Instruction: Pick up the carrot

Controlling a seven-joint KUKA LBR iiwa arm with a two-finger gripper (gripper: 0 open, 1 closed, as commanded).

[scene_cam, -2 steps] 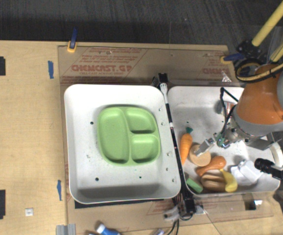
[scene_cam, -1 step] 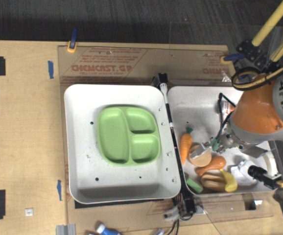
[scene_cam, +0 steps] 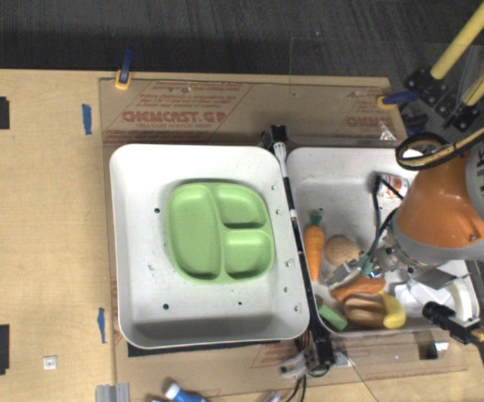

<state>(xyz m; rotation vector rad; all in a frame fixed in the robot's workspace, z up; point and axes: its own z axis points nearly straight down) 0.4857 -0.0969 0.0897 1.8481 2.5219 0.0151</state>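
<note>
The carrot (scene_cam: 313, 251), orange with a small green top, lies lengthwise along the left wall of the right bin (scene_cam: 334, 174). My gripper (scene_cam: 366, 266) hangs low over the middle of that bin, to the right of the carrot and a little nearer the front. It is above a pile of toy food, with a beige round item (scene_cam: 339, 249) between it and the carrot. The arm's orange band (scene_cam: 437, 208) covers the bin's right part.
A hot-dog-like toy (scene_cam: 364, 298), a yellow piece (scene_cam: 393, 313) and a small green piece (scene_cam: 332, 316) crowd the right bin's front. The left bin (scene_cam: 133, 224) holds a green divided plate (scene_cam: 220, 229). A clamp bar (scene_cam: 290, 216) runs between the bins.
</note>
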